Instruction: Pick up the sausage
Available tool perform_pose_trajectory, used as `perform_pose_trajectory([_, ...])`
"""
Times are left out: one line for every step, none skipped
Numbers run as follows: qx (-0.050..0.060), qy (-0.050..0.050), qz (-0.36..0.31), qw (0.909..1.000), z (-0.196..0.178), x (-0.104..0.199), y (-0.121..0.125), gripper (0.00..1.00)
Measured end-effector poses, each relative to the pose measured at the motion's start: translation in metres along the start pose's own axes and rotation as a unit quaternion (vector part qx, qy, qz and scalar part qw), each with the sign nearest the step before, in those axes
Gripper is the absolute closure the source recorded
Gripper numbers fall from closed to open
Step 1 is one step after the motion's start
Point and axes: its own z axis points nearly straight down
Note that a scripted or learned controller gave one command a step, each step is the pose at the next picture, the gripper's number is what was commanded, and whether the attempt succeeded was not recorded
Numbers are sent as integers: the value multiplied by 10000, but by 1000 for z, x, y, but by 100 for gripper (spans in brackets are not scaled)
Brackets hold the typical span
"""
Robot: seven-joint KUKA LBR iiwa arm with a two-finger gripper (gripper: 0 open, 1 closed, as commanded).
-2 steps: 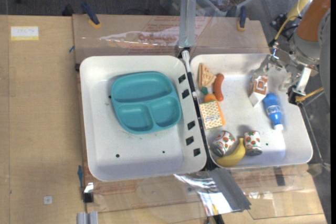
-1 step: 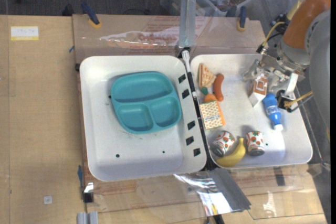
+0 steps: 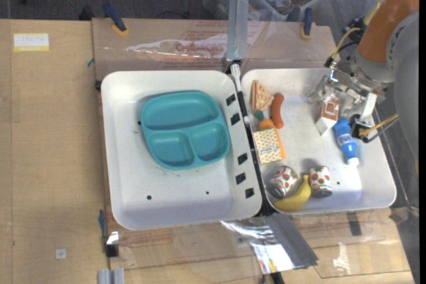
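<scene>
Sausage (image 3: 277,110): 1 item, reddish-brown, lying in the right bin (image 3: 379,189) close to its left wall, toward the far end. Its long axis is running roughly along that wall, far to near, tilting slightly.

Neighbours: a wedge-shaped sandwich piece (image 3: 261,96) is touching or just beside its left flank; a small orange piece (image 3: 266,124) is sitting at its near end; a waffle square (image 3: 268,145) is lying just nearer again. Further off, 2 strawberry-patterned pieces (image 3: 285,179) and a banana (image 3: 297,196) are resting at the near edge.

Gripper (image 3: 343,93): hanging over the right side of the same bin, above a small carton (image 3: 329,110) and a blue bottle (image 3: 346,141). Jaw state: cannot tell.

Key relation: the sausage is lying well apart from the gripper, toward the view's left, so the coming move appears to call for a leftward traverse, with the jaws closing across the short axis.

Left bin (image 3: 120,163): holding 1 teal divided plate (image 3: 183,130).
</scene>
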Motion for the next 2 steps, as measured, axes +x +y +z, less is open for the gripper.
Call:
perform_pose_trajectory([-16,-16,-10,10000,-12,0,1,100])
perform_pose_trajectory([16,-67,10,10000,-140,69,-42,100])
